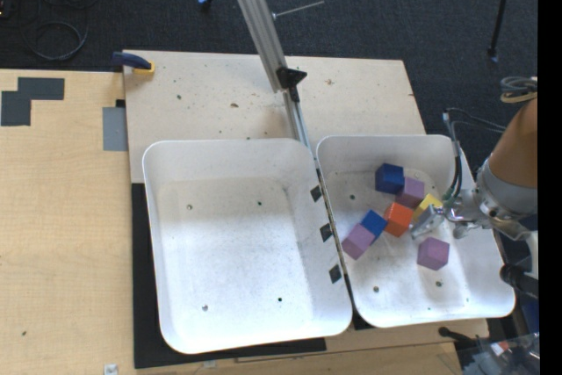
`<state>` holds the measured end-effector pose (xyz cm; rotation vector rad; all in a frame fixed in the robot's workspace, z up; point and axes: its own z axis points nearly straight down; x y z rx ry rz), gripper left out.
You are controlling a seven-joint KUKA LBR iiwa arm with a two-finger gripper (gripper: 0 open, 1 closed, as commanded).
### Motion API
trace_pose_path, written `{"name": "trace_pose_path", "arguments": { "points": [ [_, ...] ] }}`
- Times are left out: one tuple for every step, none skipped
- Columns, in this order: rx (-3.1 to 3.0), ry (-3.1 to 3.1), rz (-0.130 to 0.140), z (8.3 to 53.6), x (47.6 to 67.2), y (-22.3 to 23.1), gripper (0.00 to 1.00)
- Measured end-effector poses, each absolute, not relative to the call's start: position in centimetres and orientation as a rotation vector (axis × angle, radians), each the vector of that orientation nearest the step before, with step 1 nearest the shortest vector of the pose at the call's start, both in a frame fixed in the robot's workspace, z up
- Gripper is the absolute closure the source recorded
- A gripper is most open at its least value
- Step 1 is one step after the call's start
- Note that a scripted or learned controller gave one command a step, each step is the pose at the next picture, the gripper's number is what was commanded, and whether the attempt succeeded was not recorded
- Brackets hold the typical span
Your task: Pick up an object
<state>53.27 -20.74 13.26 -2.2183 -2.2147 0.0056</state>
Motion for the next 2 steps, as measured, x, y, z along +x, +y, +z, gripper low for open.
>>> {"name": "trace_pose_path", "arguments": {
  "points": [
    [-2.223,-2.217,0.000,9.1,53.3,-20.7,0.00],
    [-2.229,-2.210,0.000,10.2,53.3,-20.8,1.00]
  ]
}}
